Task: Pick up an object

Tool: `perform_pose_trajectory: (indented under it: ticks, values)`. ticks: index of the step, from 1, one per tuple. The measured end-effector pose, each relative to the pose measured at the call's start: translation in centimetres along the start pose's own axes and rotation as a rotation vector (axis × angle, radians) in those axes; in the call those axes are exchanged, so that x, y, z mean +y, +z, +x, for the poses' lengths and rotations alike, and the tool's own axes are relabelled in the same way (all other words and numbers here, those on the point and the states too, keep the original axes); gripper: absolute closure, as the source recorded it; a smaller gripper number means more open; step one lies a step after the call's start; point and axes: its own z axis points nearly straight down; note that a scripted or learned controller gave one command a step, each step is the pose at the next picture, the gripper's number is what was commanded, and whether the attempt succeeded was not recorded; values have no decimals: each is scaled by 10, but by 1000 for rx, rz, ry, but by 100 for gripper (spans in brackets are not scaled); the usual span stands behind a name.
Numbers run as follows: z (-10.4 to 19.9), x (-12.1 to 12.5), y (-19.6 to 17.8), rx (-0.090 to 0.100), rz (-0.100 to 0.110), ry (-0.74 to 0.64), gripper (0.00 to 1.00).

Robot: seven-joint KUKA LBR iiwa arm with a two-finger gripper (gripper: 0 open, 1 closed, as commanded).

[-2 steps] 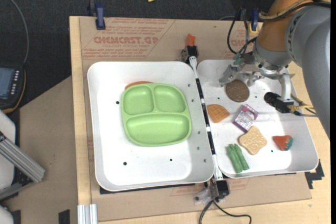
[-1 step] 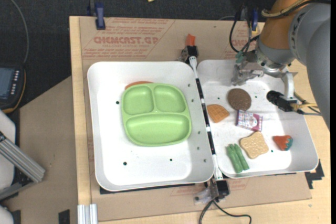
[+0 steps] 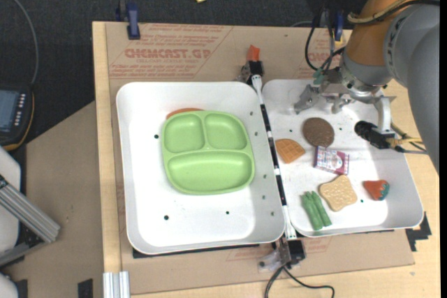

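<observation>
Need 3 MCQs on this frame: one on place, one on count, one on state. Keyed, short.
1. Where does the green divided plate lie?
A. left bin
B. right bin
C. on the floor

2. How many compartments does the plate have?
A. two
B. three
C. five

3. What is between the end effector and the items in the right bin?
A. it grips the brown disc
B. it grips the strawberry
C. it is above the bin's far end, with nothing visibly gripped

Key:
1 A, the plate sits in the left bin.
2 B, two small sections above one long one.
3 C, the brown disc and strawberry lie apart from it.
</observation>
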Motion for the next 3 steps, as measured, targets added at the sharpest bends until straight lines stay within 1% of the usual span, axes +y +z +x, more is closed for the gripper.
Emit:
perform_pose_trajectory:
  ticks: [1,2,3]
  values:
    - [5,-39,11,4,10,4,0]
    - [5,-36,-1,2,1,3,100]
    - [88,-68,-96,5,-4,-6,100]
